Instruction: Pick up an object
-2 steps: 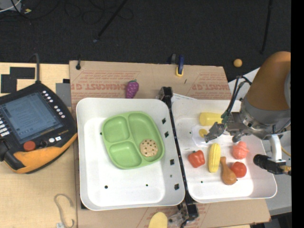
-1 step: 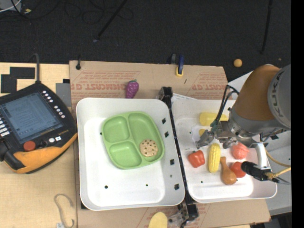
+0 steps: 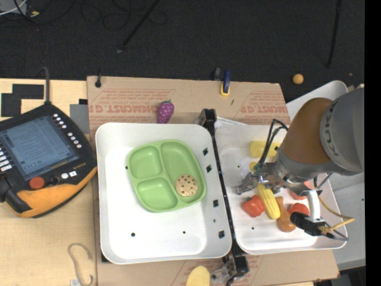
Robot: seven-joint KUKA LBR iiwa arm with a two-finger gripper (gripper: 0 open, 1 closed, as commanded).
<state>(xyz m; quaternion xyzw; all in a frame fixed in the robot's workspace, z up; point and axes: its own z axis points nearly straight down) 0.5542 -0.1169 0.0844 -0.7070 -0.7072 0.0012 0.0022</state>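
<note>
Yellow corn (image 3: 271,202) is seen just under the end effector (image 3: 260,180) in the right bin (image 3: 250,243), long axis slanting down-right. Whether anything is gripped cannot be told.

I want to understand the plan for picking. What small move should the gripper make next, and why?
Probably a short straight descent. The gripper hangs low in the right bin, just above the corn cob and the red toy beside it. Nothing is seen between its fingers yet, so lowering onto the corn cob seems the sensible next step.
</note>
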